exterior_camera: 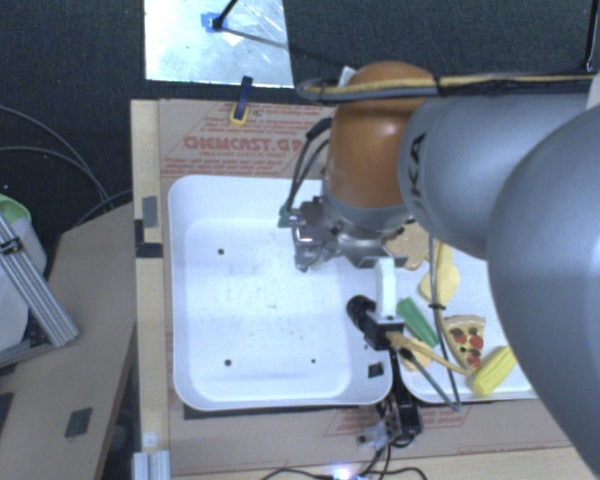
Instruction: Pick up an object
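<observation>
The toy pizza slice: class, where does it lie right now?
In the camera view, the pizza slice lies in the right bin, near its front edge, between the green piece and the yellow corn cob.

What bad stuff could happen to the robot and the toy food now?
The arm hangs low where the two bins meet, so it might bump the rim of the left bin on its way down. The pizza slice, corn, green piece and banana lie packed together in the right bin, so a grab could catch two or knock one aside. Loose cables trail over the toys and might snag.
</observation>
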Robot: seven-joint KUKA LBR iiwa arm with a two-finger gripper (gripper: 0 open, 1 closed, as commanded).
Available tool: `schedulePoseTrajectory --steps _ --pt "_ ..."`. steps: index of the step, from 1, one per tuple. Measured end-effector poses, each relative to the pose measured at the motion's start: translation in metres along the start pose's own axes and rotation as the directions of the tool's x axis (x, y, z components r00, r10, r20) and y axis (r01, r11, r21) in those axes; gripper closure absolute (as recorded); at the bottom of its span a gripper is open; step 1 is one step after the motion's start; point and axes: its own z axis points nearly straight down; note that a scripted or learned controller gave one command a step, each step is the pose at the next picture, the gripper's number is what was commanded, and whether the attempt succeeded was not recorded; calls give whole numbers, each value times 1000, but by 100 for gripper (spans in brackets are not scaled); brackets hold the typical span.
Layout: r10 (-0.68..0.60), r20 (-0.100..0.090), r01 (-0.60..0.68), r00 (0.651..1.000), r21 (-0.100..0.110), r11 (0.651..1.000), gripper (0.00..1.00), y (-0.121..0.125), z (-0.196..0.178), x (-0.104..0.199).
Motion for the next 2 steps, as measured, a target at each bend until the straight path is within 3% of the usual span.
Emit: schedulePoseTrajectory --steps 1,2 --pt "3 -2 -3 1000 -29 1000 100 64 -232 5" --pt "1 5 -1 1000 8 1000 100 12 -81 45"
